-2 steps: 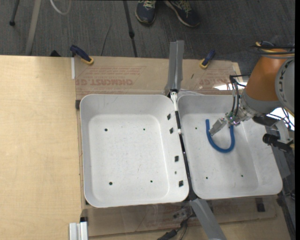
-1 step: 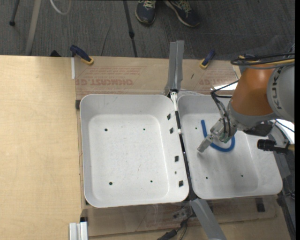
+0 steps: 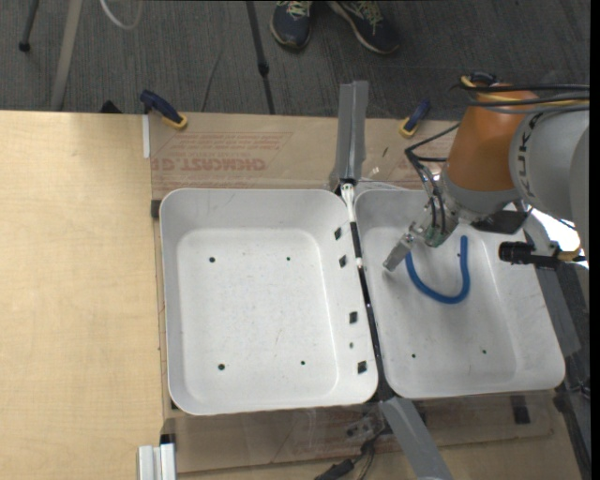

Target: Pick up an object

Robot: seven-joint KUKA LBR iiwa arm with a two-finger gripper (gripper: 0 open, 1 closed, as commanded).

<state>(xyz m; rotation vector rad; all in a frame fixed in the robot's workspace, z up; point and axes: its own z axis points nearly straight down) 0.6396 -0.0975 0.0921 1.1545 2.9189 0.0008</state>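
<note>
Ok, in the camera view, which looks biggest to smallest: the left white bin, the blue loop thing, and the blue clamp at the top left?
1. left white bin, by far the biggest.
2. blue loop, lying in the right bin under the gripper.
3. blue clamp; looks a bit smaller, though it sits farther from the camera, so that's less sure.

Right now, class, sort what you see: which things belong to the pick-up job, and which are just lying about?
Part of the job:
- blue U-shaped tube, lying in the right bin
- hand, low over that tube's left end

Just lying about:
- left bin
- blue clamps on the bench's far edge
- shoes on the floor
</note>
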